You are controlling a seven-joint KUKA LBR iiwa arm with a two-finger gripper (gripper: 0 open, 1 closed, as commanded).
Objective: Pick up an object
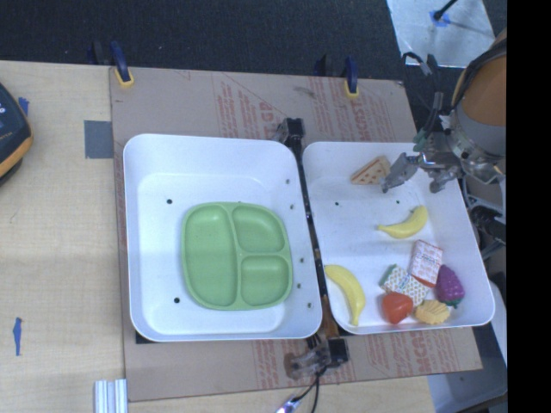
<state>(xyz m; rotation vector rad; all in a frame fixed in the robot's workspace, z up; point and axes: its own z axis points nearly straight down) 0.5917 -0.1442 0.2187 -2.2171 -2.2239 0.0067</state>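
My gripper (419, 177) hangs over the back right part of the right bin (362, 256), fingers spread open and nothing between them. A tan wedge-shaped sandwich piece (370, 172) lies just left of the left finger. A small yellow banana (405, 224) lies below the gripper. A larger banana (346, 292) rests near the bin's front left. At the front right sit a red-and-white packet (426, 261), a purple grape bunch (449, 285), a red tomato (396, 307), a patterned cracker (403, 283) and a yellow item (433, 311).
The left bin (155, 231) holds a green divided plate (235, 255). Clamps (349, 74) pin the cardboard at the back. A dark device (10, 132) lies at the bench's far left. The arm's orange band (486, 93) stands at the right edge.
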